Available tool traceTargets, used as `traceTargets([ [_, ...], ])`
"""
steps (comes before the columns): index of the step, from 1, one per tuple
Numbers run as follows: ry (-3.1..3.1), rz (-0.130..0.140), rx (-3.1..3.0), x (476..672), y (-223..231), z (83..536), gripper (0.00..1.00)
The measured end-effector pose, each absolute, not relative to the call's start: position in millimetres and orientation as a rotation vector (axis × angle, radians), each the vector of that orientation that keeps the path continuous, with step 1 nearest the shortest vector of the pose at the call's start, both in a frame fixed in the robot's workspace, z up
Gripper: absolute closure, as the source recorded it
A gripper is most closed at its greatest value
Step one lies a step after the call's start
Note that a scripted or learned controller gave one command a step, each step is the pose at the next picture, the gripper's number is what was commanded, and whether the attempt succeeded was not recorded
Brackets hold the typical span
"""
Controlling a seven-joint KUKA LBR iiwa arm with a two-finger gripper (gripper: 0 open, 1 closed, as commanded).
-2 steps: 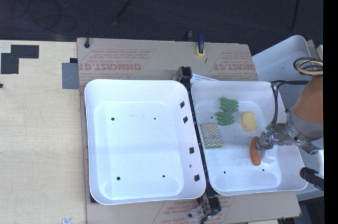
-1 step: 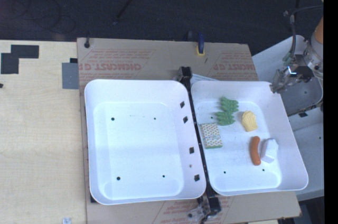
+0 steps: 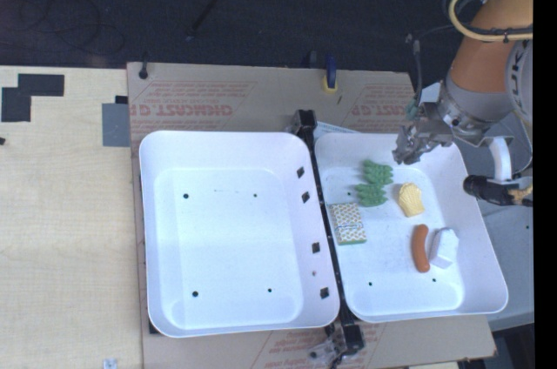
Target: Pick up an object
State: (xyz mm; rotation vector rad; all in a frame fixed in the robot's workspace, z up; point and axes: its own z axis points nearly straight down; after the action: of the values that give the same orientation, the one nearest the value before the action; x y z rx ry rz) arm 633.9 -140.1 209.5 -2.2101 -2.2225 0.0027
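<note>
- While the pincer [image 3: 409,151] hangs over the right bin [image 3: 474,293] at its far edge, I cannot tell how it is set.
- The green toy [image 3: 374,183] lies just below and left of it, apart, beside the yellow toy [image 3: 410,200].

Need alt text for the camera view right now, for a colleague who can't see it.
The gripper hangs over the far edge of the right bin, above a green toy, yellow piece, checkered block, orange sausage and white piece. The left bin sits alongside.
</note>
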Motion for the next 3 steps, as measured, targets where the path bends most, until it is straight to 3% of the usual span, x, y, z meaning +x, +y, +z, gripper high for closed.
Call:
traceTargets([
  [1,-2.223,0.003,-2.208,614.0,-62,185,1.00],
  [2,-2.213,0.009,-2.220,549.6,-85,184,1.00],
  [3,-2.235,-0.016,-2.218,568.7,-20,312,1.00],
])
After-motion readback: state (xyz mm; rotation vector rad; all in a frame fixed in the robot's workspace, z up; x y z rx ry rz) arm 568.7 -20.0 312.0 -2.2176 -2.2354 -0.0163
